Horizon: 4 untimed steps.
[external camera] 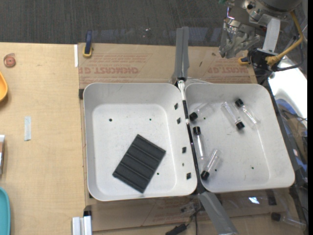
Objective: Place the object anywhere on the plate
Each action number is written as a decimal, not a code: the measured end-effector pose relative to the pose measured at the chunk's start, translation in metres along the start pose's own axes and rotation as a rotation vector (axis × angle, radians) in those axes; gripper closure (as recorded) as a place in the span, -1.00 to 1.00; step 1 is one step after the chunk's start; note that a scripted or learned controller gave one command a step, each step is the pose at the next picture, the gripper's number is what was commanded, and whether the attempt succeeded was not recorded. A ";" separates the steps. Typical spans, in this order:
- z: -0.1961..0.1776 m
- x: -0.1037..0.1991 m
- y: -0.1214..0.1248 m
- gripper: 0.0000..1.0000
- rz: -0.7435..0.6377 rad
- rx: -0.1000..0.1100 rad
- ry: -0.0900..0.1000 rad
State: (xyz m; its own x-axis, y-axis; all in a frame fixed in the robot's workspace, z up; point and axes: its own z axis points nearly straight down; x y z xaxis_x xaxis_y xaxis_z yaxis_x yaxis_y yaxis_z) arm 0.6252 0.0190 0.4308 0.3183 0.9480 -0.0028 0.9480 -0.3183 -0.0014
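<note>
Clear plastic tubes with black caps (233, 115) lie scattered in the right white bin (274, 131), awaiting pickup; the ribbed black rectangular plate (140, 162) lies flat in the left white bin (98, 131). The gripper (234, 47) is raised beyond the bins, nothing seen held; its opening cannot be told.

Both bins (93, 146) are smooth white plastic with a dull sheen. In the left one lies a matt black ribbed plate (140, 163). The tubes (210, 160) at 3 o'clock look like clear glossy plastic with black caps. The counter (39, 170) is pale matt wood; brown cardboard (127, 65) lies under the bins.
</note>
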 end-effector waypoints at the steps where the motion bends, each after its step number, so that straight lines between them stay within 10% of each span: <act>1: -0.009 0.036 0.021 1.00 0.558 0.001 -0.001; 3: -0.009 0.060 0.016 1.00 -0.254 0.000 0.000; 4: -0.009 0.090 0.006 1.00 0.287 0.001 -0.001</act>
State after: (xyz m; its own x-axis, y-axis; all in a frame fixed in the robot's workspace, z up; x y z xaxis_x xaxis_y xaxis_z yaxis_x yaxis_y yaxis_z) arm 0.6594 0.1021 0.4395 0.5738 0.8190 -0.0042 0.8190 -0.5739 -0.0015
